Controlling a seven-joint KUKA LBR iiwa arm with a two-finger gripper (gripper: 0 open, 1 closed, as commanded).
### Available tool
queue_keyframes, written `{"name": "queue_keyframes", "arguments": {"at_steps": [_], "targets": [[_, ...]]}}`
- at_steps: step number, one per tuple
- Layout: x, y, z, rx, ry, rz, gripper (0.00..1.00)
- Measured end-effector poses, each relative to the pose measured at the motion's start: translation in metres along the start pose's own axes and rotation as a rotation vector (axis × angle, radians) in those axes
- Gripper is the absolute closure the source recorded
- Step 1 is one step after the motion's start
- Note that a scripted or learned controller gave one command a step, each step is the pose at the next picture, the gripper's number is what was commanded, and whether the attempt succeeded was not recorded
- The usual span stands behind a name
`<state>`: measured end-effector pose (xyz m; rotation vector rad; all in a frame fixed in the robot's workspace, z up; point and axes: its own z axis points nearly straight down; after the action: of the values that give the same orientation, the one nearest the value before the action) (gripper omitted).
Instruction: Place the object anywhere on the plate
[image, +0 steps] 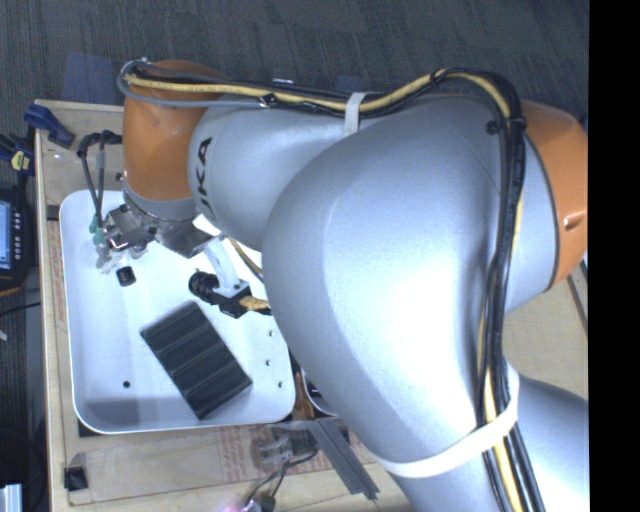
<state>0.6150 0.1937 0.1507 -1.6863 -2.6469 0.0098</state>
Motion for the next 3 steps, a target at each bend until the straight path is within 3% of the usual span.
{"name": "queue_keyframes", "arguments": {"at_steps": [1, 2, 3], "targets": [[0.003, 0.019, -0.006, -0.008, -0.003, -0.500, 1.00], [-0.011, -0.036, 0.060, -0.004, 0.000, -0.561, 1.00], [0.039, -0.122, 0.054, -0.002, 0.000, -0.660, 1.00]]}}
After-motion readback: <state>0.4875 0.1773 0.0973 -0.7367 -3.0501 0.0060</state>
